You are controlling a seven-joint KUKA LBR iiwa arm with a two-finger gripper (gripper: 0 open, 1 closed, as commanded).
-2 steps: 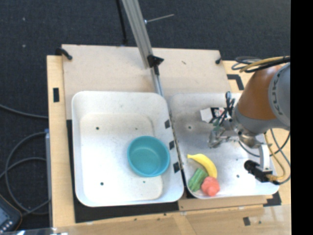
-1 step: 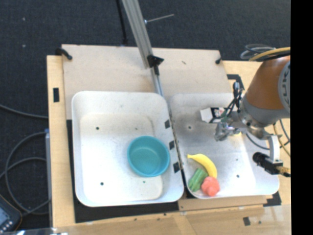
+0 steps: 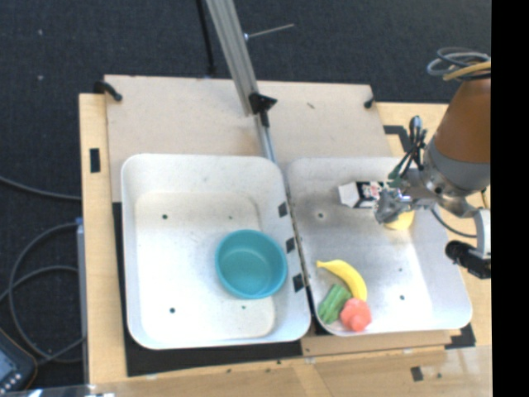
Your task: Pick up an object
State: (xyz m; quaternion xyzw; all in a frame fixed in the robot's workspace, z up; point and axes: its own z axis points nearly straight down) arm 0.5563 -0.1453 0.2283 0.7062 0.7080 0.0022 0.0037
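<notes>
In the right bin (image 3: 430, 292) lie a yellow banana (image 3: 346, 276), a green vegetable (image 3: 333, 302) and a red fruit (image 3: 356, 314), clustered at the near left corner. A small yellow object (image 3: 402, 220) sits near the bin's far right, partly hidden under my gripper (image 3: 388, 211). The gripper hangs low right over that yellow object. A small white and black item (image 3: 359, 193) lies just left of the gripper. The left bin (image 3: 165, 222) holds a blue bowl (image 3: 250, 263).
A slanted metal pole (image 3: 240, 56) rises from the bench behind the bins. The grey arm with its orange band (image 3: 467, 131) comes in from the right over the right bin's far corner. Cables (image 3: 413, 151) hang by the wrist.
</notes>
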